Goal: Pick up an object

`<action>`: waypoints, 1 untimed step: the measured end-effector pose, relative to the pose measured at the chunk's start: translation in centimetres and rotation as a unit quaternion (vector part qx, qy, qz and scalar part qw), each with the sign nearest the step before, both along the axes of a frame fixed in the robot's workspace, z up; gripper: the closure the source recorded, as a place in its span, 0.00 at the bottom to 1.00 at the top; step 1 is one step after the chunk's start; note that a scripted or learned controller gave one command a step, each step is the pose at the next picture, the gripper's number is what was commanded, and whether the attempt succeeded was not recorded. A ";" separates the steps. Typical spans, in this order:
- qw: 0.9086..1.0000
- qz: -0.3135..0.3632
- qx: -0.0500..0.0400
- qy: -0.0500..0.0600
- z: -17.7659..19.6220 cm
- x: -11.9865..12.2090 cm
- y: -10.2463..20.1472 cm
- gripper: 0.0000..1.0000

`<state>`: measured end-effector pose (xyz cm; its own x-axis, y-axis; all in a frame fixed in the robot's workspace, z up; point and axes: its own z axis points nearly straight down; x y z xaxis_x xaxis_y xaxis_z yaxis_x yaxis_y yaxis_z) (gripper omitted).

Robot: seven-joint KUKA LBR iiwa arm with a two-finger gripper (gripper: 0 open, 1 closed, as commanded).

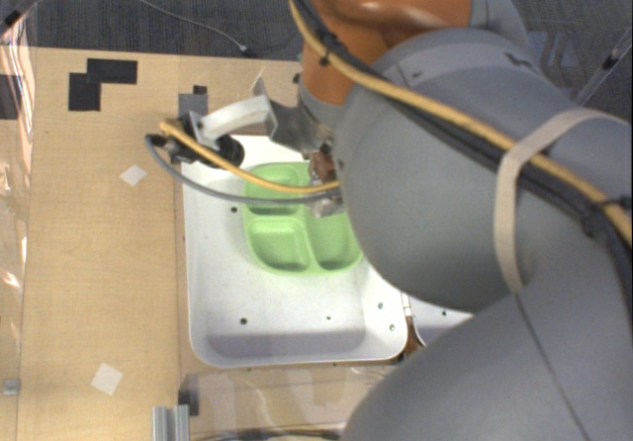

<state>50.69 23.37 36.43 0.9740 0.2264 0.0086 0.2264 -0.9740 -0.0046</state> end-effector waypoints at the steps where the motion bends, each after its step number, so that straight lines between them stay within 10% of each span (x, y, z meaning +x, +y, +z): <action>1: 1.000 -0.014 -0.004 0.005 -7.2 -2.0 0.0 1.00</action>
